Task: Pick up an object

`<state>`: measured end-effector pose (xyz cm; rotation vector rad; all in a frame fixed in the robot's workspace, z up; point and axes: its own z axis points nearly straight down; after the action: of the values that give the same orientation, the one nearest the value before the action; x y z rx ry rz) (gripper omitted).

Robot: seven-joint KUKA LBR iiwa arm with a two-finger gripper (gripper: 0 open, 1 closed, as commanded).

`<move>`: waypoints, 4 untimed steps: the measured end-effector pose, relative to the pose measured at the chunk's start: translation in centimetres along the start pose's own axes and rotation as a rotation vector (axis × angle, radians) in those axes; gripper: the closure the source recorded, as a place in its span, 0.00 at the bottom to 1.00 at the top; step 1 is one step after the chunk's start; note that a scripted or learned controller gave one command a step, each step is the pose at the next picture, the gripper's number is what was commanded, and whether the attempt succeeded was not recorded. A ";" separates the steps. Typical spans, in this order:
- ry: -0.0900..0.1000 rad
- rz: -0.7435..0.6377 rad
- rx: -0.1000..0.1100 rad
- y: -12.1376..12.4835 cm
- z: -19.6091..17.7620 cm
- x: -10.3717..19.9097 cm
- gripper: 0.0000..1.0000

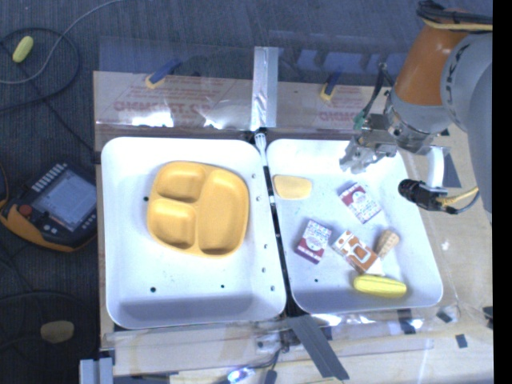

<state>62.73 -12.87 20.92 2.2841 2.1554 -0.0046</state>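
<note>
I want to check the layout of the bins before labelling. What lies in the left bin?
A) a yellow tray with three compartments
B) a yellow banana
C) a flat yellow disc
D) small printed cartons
A: the yellow compartment tray rests alone in the left bin, while the banana and the small cartons lie in the right bin.

Bench on dark blue-grey carpet [48,22], cabling on the floor.
Plywood benchtop [448,238] with clear plastic sheeting [184,106] taped along its 12 o'clock edge. Black cable [88,18] loops across the carpet at 10–11 o'clock, yellow plug-like piece [22,49] at 10. Orange-and-grey handheld pendant [52,206] on the floor at 9. Small tan lump [56,331] at 8. Glare on the plastic.
</note>
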 end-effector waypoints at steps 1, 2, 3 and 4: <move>-0.001 0.000 0.001 0.0 0.0 -0.1 0.00; -0.002 0.075 -0.020 -3.3 10.7 -4.2 0.00; -0.007 0.100 -0.031 -3.5 11.2 -4.0 0.00; -0.003 0.085 -0.019 -1.6 11.5 -4.3 0.00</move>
<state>60.88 -17.11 9.46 2.3612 2.0462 0.0125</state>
